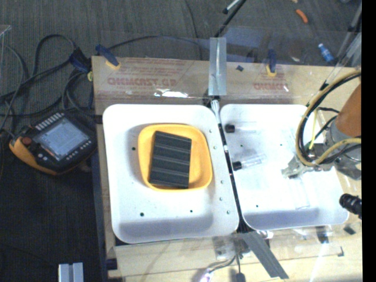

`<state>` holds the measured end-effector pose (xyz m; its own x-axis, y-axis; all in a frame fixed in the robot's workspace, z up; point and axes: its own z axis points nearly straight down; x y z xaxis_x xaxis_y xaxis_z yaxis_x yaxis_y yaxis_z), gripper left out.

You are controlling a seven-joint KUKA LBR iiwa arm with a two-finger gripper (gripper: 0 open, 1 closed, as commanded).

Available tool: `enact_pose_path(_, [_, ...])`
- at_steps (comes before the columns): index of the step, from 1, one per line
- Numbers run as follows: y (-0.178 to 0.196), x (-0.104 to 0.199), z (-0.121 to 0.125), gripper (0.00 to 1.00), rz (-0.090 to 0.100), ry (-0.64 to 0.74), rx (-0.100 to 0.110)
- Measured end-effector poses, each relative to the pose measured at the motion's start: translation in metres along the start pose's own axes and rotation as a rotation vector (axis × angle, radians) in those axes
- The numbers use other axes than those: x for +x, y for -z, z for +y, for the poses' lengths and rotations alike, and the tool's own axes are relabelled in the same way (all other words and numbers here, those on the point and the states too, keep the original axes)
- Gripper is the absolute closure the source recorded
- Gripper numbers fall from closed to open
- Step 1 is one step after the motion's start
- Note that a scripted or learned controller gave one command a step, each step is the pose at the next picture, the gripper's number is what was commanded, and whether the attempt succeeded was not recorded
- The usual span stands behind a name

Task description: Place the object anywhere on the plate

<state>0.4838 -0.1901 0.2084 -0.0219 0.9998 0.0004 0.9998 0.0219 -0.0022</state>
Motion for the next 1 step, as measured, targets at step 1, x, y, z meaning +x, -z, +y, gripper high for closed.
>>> enact_pose_path(1, [0.0000, 0.0000, 0.0000, 0.00, 0.000, 0.000, 0.000])
